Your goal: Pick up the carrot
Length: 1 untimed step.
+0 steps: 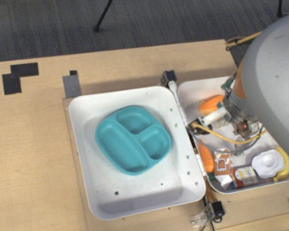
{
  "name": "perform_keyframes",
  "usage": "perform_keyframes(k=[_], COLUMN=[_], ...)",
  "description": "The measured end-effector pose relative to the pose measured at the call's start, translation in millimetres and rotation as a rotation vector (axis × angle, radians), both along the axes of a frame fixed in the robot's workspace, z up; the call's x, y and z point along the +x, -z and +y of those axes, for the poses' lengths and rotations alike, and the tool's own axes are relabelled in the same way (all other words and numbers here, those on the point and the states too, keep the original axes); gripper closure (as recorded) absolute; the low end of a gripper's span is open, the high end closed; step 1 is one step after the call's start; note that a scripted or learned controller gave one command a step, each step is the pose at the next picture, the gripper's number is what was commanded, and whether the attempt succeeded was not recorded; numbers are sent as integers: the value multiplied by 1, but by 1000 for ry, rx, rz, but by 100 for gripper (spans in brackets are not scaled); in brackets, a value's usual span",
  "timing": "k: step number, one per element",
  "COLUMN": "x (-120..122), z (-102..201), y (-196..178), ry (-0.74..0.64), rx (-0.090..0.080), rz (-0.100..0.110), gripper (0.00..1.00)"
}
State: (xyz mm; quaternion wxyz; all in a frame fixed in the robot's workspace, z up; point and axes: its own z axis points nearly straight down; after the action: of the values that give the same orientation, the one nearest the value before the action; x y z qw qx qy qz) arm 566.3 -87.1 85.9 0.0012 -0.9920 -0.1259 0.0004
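From the fixed camera above the bench [28, 174], two shallow white bins sit side by side. The left bin [101, 200] carries a teal divided plate [133, 139] lying slightly toward its far left part, well away from the action; it looks like a drop place or mere clutter for another job, and it plays no part here. The right bin [184, 92] is where the work is. The carrot [206, 159] lies against that bin's left wall, roughly midway along it and toward the near side, its length running along the wall, which makes it awkward: a claw coming down has little room on the wall side. Just beside it toward the near edge are a small printed packet [223, 160] and a red-labelled bottle [245, 175]; a white lidded cup [268, 162] and a banana [285, 167] crowd the near right corner. An orange round object [210, 103] sits toward the far edge. The grey arm [283, 101] hangs over the bin's right half, and the gripper [240, 127] is over the middle, near the carrot but apart from it; cables and the wrist hide its tip, so I cannot tell its state. Nothing is visibly held, so the pick seems not yet made.
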Motion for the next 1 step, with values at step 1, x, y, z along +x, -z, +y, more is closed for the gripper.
perform_keyframes(k=[1], x=[-37], z=[6], y=[-1], ry=[44], rx=[1], rz=[-3], gripper=[0])
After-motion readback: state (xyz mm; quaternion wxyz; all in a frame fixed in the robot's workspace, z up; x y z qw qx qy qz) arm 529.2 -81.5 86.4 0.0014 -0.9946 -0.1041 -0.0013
